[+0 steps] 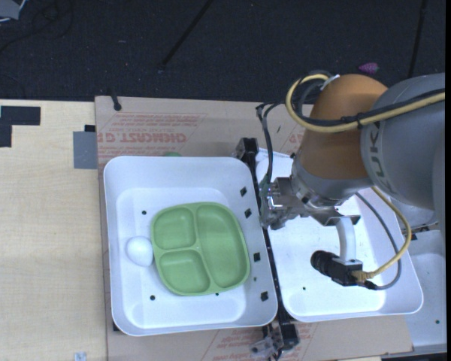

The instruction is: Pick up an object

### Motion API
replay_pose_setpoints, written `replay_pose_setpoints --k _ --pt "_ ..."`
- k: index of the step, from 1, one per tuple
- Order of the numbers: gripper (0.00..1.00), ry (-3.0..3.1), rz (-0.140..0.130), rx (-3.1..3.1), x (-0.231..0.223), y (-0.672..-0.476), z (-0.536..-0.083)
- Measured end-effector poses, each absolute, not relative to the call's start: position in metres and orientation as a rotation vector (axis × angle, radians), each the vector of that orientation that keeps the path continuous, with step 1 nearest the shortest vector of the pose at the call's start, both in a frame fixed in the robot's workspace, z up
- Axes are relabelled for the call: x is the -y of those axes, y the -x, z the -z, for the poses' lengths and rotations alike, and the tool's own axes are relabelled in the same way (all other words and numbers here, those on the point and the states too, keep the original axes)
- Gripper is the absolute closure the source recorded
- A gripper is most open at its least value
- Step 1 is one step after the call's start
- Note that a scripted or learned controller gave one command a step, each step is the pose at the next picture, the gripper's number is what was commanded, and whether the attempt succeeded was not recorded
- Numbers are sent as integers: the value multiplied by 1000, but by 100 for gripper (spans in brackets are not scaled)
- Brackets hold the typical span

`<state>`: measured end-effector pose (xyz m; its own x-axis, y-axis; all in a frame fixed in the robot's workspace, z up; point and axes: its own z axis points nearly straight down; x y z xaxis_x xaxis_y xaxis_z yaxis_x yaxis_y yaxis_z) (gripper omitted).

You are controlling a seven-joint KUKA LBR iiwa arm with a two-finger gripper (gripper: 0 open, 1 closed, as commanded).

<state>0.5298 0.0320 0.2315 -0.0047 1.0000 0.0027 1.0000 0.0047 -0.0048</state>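
Note:
A green plate (199, 247) with three compartments lies flat in the left bin (128, 179). A small white ball (140, 250) rests against the plate's left edge. My gripper (279, 207) hangs under the orange-banded wrist (338, 126), over the left side of the right bin (395, 299), close to the divide between the two bins. The arm's bulk hides what lies beneath the gripper.
A black fitting (333, 265) on a yellow cable hangs off the arm over the middle of the right bin. Black clips line the seam between the bins (257, 258). Cardboard lies under both bins, with a wooden bench top to the left.

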Motion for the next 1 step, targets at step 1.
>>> replay_pose_setpoints --k 1 --pt "100 2214 -3 2223 -78 -529 -236"
